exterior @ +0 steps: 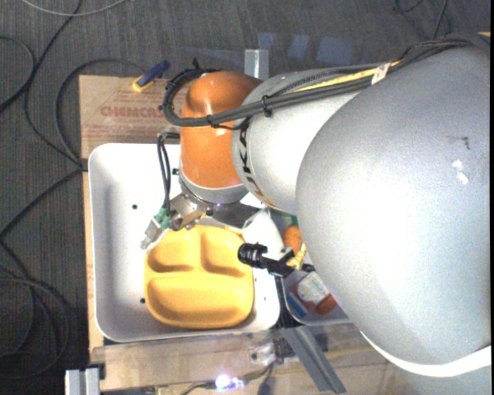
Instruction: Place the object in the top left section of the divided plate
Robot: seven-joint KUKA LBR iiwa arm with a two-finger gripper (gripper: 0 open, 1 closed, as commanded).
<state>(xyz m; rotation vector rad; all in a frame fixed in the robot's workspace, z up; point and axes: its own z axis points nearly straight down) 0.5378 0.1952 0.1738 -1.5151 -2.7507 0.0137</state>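
Note:
A yellow divided plate [199,290] lies in the left white bin [115,220], toward its near right corner. Its raised ridges split it into sections. My gripper [166,220] hangs just above the plate's far left corner, below the orange wrist band [210,138]. A small green bit [159,218] shows at the gripper's tip, and I cannot tell whether it is an object or part of the tool. The arm's grey body hides the plate's right edge and most of the right bin.
The right bin holds an orange item [292,237] and a red and white packet [314,290], both partly under the arm. A black cable plug [252,255] juts over the plate's right side. Cardboard [115,109] with a blue object [151,74] lies beyond the left bin.

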